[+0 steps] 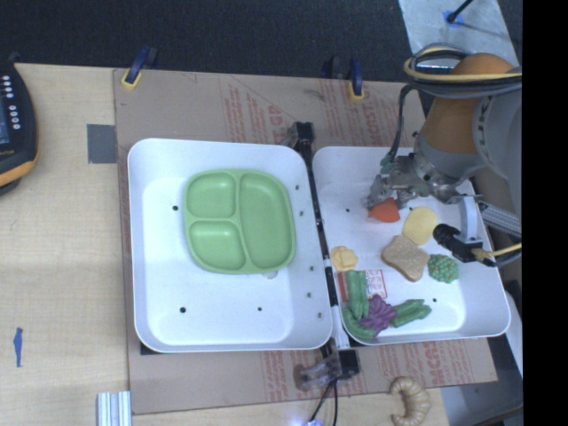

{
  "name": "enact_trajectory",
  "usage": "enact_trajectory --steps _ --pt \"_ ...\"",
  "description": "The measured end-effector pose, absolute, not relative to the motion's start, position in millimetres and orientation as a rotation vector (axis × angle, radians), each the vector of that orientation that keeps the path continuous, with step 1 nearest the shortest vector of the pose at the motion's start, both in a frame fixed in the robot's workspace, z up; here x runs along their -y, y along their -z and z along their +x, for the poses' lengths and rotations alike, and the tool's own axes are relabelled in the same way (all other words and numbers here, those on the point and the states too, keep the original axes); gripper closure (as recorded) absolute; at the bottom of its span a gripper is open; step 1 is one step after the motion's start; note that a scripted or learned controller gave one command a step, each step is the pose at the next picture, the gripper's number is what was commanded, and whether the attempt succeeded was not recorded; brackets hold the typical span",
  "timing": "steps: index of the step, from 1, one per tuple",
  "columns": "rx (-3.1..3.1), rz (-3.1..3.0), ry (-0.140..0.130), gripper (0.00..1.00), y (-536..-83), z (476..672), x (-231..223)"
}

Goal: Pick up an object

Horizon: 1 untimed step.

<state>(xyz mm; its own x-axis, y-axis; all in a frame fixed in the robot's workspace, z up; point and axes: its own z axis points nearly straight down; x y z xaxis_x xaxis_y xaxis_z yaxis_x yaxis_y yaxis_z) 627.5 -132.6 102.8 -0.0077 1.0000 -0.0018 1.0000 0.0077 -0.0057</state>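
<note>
My gripper (391, 192) is low in the right bin (484, 313), near its back left part. An orange-red piece (384, 211) lies right under its tip; I cannot see if they touch. To the right of that lies a pale yellow round piece (420, 224). A bread slice (406, 257) and a green broccoli piece (444, 268) sit nearer the front. A small yellow piece (343, 258) rests by the bin's left wall. A purple grape bunch (380, 311) lies among green vegetable pieces (357, 293) at the front left.
The left bin (160, 309) holds a green divided plate (240, 220). A white and red card (376, 282) lies in the right bin. A tan curled thing (410, 400) sits on the bench in front of the bins. Clamps (356, 78) hold the board's far edge.
</note>
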Motion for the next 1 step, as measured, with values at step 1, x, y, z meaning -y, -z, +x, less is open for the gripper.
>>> enact_trajectory --steps 1 --pt "2.227 -2.214 0.0 1.0 -183.3 594.1 103.6"
